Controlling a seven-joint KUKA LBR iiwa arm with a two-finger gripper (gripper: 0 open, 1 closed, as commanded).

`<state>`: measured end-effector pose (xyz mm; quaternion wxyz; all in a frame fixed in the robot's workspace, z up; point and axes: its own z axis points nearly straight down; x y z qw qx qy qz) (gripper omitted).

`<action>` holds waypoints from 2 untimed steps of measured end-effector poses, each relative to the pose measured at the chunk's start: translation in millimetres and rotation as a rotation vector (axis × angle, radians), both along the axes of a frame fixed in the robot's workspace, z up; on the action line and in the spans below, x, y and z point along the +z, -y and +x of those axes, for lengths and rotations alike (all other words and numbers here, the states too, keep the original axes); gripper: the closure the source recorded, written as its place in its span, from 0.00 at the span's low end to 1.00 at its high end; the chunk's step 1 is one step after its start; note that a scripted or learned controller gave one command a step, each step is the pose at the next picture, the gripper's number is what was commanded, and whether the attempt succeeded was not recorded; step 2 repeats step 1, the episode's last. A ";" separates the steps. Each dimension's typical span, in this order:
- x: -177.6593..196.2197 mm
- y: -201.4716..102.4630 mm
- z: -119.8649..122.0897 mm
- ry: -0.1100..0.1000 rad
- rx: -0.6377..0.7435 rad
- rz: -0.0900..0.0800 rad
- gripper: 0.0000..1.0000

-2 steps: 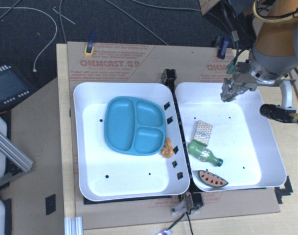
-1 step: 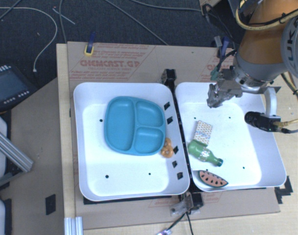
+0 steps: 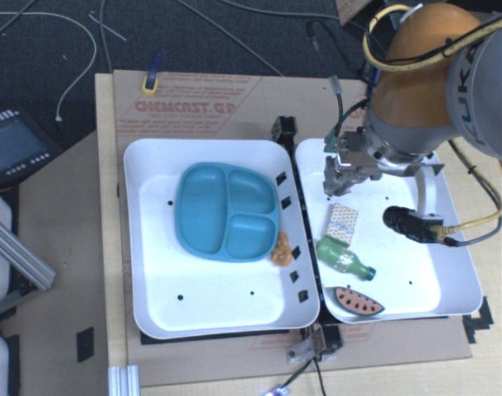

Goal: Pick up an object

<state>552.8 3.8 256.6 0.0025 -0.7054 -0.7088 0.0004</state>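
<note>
Green bottle [image 3: 344,256] lying flat, watermelon slice [image 3: 358,301], patterned packet [image 3: 343,221], right bin [image 3: 457,279]

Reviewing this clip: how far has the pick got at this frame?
Nothing looks picked yet. The gripper sits over the upper left part of the right bin, with no object visible in it. The patterned packet, green bottle and watermelon slice toy lie on the bin floor below it. The blue divided plate rests in the left bin. Grasp and lift remain.

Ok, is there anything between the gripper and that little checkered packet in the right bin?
Nothing visible. The gripper hangs just above the checkered packet, with bare bin floor between them. The green bottle lies on the packet's far side.
</note>
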 end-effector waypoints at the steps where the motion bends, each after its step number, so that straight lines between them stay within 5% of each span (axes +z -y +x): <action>1: -12.8 -40.9 -12.8 -0.001 -0.001 0.000 1.00; 2: -12.8 -40.9 -12.8 -0.001 -0.001 0.000 1.00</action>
